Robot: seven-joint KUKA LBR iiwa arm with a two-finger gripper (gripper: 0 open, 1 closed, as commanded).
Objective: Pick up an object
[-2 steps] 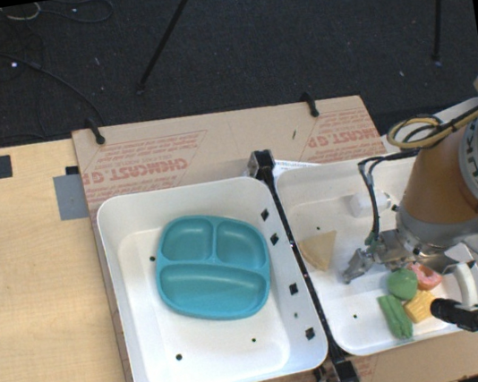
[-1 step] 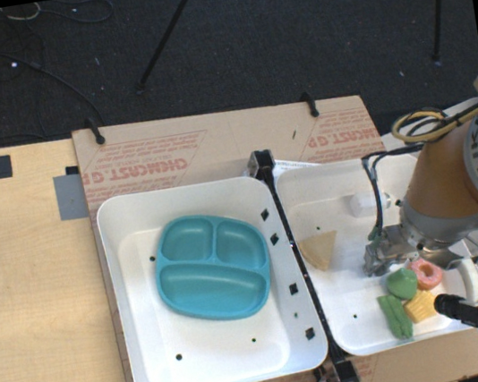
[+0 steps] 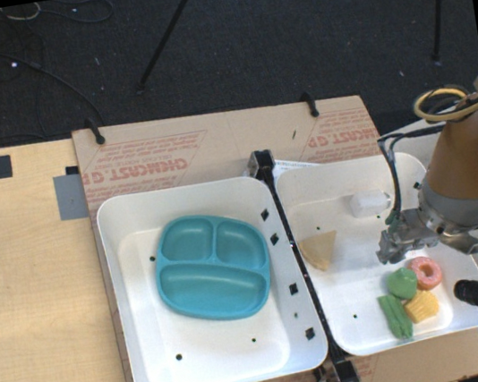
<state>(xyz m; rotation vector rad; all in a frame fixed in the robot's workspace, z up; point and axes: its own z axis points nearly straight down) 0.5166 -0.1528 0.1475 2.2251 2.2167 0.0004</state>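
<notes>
The pincer (image 3: 395,245) hangs low in the right bin (image 3: 354,338); whether it is spread or pressed together cannot be told from this slant. Just below-right of it lie a pink ring (image 3: 427,271), a green piece (image 3: 403,285), a yellow one (image 3: 424,305) and a green pod (image 3: 394,316). A tan wedge (image 3: 320,249) sits to its left, a pale lump (image 3: 369,203), perhaps plastic, above. Far left, a teal plate (image 3: 213,266).

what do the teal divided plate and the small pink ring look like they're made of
The teal divided plate in the left white bin looks like moulded plastic: one even colour, rounded compartment ridges, a soft sheen. The small pink ring in the right bin, beside the green and yellow toy pieces, looks like plastic or rubber, like a toy doughnut; too small to tell which.
</notes>
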